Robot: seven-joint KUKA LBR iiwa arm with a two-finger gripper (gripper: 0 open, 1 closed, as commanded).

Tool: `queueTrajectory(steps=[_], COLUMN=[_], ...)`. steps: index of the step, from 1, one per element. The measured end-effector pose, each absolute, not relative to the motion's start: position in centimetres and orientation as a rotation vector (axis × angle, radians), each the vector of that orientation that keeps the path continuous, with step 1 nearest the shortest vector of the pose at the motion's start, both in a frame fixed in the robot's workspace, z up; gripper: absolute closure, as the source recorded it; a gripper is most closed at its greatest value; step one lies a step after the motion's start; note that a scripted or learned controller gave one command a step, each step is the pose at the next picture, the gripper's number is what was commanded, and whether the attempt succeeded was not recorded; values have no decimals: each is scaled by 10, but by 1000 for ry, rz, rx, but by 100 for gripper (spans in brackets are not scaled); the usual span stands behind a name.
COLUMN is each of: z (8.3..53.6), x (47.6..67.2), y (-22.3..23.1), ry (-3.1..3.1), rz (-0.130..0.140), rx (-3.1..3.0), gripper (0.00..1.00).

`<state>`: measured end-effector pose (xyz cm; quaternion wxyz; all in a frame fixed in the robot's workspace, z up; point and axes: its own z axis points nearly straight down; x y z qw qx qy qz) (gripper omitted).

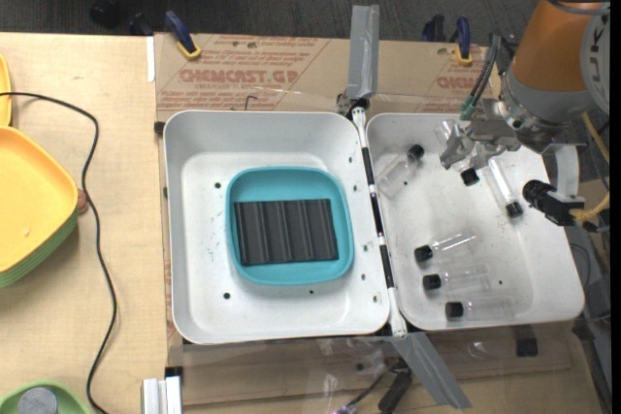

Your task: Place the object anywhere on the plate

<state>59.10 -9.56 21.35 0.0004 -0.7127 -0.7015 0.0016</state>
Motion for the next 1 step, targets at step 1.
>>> queueTrajectory(steps=[1], z=[214], x=[591], y=[-96], ry=[-2203], rz=[5], rx=[-2238], gripper=[0])
